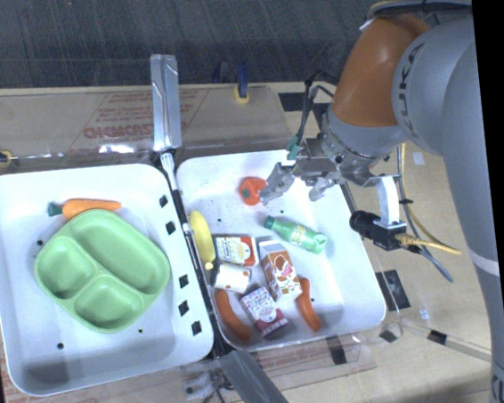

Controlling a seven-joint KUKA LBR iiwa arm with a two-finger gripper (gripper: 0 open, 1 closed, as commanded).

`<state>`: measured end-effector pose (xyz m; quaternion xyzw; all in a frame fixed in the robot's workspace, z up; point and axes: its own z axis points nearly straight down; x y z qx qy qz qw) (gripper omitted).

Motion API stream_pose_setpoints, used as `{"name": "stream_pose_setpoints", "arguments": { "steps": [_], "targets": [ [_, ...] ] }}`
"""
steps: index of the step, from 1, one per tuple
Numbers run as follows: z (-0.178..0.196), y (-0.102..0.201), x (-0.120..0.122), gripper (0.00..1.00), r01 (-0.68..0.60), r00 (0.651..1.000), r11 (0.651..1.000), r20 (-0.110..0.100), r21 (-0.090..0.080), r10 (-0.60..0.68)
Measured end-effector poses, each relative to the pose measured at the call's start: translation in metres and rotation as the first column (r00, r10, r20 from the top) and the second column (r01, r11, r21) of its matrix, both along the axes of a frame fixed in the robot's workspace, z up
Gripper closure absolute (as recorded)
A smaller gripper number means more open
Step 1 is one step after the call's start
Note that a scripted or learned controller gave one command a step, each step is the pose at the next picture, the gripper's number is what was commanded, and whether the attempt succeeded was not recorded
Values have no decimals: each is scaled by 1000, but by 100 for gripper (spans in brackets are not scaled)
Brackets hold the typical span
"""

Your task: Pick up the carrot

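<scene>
Carrot [91, 205] lies beside left bin [11, 293] far wall; end effector [302, 180] spread, apart.

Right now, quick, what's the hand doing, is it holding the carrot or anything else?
Hand: open, holding nothing, over the right bin. The carrot lies in the left bin.

The carrot [90, 205] lay in the left bin [8, 266], just above a green divided plate [102, 269]. The gripper [302, 182] hung open over the right bin [356, 292], near a tomato [252, 190] and green bottle [297, 233].
</scene>
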<state>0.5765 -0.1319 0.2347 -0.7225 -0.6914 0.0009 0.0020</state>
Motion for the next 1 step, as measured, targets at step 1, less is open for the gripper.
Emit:
{"name": "stream_pose_setpoints", "arguments": {
  "steps": [1],
  "targets": [
    [-112,-7,-16,0,-9,1000,1000,-3,-1,9]
  ]
}}
